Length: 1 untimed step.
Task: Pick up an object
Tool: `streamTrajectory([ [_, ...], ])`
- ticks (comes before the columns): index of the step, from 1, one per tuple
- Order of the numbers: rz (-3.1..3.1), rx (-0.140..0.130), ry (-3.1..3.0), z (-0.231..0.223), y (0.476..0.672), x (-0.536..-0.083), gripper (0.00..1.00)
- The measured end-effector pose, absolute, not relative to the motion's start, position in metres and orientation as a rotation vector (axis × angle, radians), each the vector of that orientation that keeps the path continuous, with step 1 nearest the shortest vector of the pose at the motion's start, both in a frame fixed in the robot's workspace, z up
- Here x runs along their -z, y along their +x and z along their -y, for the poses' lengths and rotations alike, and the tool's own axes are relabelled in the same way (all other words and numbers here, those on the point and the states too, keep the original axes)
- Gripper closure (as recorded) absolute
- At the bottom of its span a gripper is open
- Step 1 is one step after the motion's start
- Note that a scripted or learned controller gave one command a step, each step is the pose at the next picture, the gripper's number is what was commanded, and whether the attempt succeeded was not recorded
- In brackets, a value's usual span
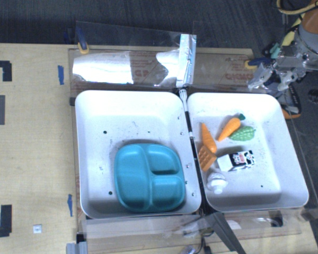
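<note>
Fingers' spread not readable at the gripper: dark, cluttered, parked beyond the upper-right corner of the right bin; nothing visibly held. Nearest candidate, a carrot, down and to the left of the gripper, inside the bin's upper part, long axis slanting from lower left to upper right, touching a green piece. Wrist with orange band above, reaching in from the right edge. Blue tray in the left bin, well apart.

Arm: cut off by right edge; end effector: blurred, fingers indistinct. Small white item in right bin: too small to identify. Table: cropped at left
</note>
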<state>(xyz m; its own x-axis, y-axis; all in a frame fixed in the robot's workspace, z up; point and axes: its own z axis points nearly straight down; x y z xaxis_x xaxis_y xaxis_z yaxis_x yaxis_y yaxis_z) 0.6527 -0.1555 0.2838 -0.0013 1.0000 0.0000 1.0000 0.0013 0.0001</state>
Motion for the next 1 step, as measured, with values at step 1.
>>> streamTrajectory([
  [1, -2.403, 0.005, 2.032, 0.131, 0.6251, -0.1328, 0.0],
])
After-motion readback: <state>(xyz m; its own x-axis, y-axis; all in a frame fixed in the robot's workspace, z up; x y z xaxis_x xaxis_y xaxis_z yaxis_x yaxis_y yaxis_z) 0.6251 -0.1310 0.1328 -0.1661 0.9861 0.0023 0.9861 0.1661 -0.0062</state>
